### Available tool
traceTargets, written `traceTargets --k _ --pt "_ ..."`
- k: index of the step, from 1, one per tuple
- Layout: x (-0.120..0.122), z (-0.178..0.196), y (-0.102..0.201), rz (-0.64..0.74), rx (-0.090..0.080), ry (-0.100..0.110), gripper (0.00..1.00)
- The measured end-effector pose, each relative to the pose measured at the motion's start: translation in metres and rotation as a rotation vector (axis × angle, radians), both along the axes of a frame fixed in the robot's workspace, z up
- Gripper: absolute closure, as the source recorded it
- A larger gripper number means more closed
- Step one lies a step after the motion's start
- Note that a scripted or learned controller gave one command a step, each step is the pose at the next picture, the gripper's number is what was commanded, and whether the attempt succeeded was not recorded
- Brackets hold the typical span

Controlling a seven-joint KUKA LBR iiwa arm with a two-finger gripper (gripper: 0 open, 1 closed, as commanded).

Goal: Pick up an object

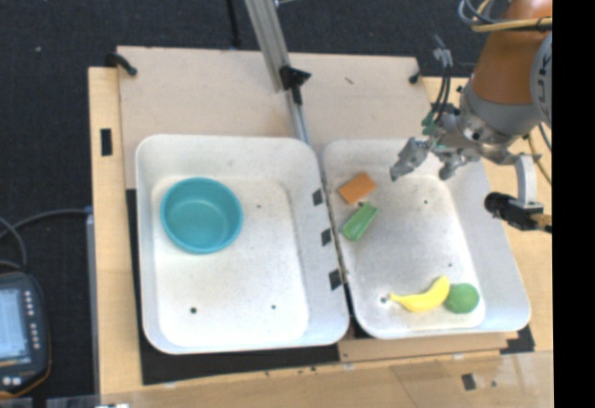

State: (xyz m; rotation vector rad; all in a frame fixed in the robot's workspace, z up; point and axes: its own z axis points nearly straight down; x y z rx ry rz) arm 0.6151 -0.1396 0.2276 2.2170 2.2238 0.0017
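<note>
Looking down on the bench (107, 322), I see two shallow white bins side by side. The left bin (270, 304) holds a round teal bowl (202, 215), smooth and glossy, near its upper left corner. The right bin (493, 290) holds four small things: an orange block (357, 188) near the top left, a green block (359, 221) just below it and touching or nearly touching it, and at the bottom a yellow banana (421, 296) lying with its tip against a round green fruit (463, 298). A slanted metal rail (265, 16) runs down from the top to the divide between the bins, well clear of the arm. Nothing lies between the gripper and the orange block.

My arm (509, 62) comes in from the right, its orange band above a grey wrist, angled down over the upper right part of the right bin. The gripper (429, 162) hangs above the bin floor, to the right of the orange block, its two fingers spread apart with nothing between them.

The bins look speckled and matte, with rounded corners; the bench is pale wood.
</note>
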Motion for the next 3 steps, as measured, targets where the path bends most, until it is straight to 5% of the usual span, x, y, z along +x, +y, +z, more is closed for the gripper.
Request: traceTargets --k 1,3 --pt "0.000 0.000 0.000 0.000 0.000 0.000 0.00" --pt "0.007 -0.114 -0.007 -0.005 -0.002 0.005 0.00"
